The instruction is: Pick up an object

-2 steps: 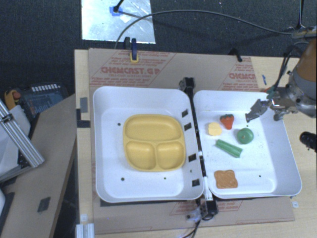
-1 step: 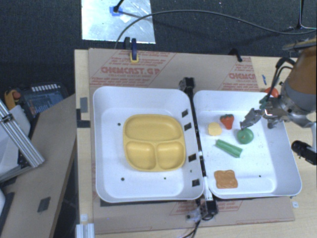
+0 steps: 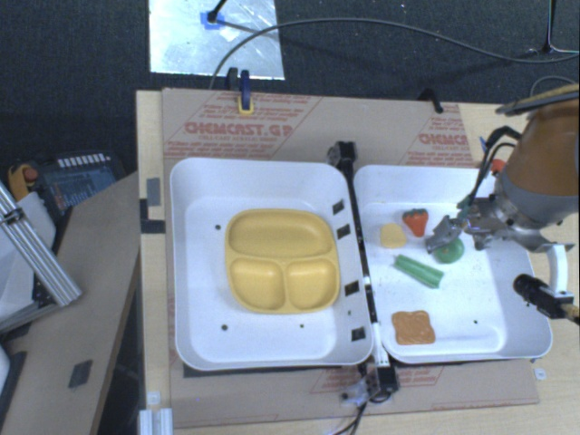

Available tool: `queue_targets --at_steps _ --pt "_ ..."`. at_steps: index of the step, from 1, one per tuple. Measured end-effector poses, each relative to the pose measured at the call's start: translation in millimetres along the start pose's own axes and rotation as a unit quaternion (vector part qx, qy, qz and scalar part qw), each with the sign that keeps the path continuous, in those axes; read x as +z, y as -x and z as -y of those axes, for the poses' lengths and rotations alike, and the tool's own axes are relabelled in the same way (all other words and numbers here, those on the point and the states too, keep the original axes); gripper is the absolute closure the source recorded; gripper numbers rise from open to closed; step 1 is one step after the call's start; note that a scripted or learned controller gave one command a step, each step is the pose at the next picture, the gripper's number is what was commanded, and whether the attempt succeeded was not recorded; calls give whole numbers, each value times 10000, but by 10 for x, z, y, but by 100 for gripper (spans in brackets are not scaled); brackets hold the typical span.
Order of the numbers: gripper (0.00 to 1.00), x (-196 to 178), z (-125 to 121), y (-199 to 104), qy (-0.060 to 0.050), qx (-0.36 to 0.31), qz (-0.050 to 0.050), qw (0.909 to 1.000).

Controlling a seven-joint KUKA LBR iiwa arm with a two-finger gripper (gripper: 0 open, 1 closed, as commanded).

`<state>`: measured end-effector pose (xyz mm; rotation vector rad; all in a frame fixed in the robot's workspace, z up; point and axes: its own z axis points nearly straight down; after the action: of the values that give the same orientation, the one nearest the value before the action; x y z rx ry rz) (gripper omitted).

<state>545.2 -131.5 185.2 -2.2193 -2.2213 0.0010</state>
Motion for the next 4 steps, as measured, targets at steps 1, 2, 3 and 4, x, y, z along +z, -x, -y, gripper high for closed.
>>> queue_targets --at_steps 1,2,3,4 --pt "0 432 -26 49 -1 -1 1 10000" --pt "100 306 -38 51 21 -5 8 10000" --pt "100 -272 3 137 47 7 16 10000" --pt "100 -183 -6 137 18 0 8 10000"
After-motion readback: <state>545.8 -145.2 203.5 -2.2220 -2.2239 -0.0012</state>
